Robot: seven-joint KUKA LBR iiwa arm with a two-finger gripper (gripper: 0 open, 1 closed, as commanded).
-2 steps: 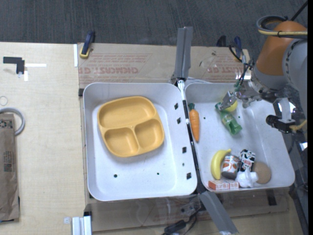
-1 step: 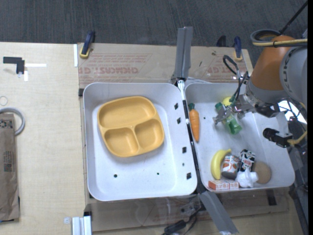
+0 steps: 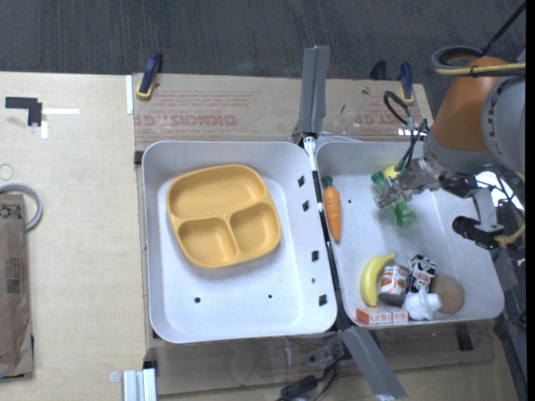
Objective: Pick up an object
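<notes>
1. Camera view from above: two shallow white plastic bins sit side by side on the pale wooden table (image 3: 67,224), with a grey divider post (image 3: 313,90) rising between them at the back.
2. The left bin (image 3: 167,307) carries a yellow three-compartment plastic plate (image 3: 223,215), lying flat toward the bin's upper left.
3. The right bin (image 3: 451,261) has an orange toy carrot (image 3: 333,211) lying along its left wall, near the divider.
4. At the near edge of the right bin a cluster lies packed together: a yellow toy banana (image 3: 373,279), a small can with a red label (image 3: 391,284), a black-and-white toy carton (image 3: 422,274), a white crumpled item (image 3: 422,306), a brown rounded object (image 3: 449,294) and a flat red-and-white box (image 3: 380,316).
5. The grey arm with its orange band (image 3: 464,111) reaches in from the right, and the pincer (image 3: 391,192) is down in the upper part of the right bin.
6. A green-and-yellow toy item (image 3: 402,213) lies directly at the pincer's tip, touching or partly under it; whether the pincer is open, closed or gripping the item cannot be told.
</notes>
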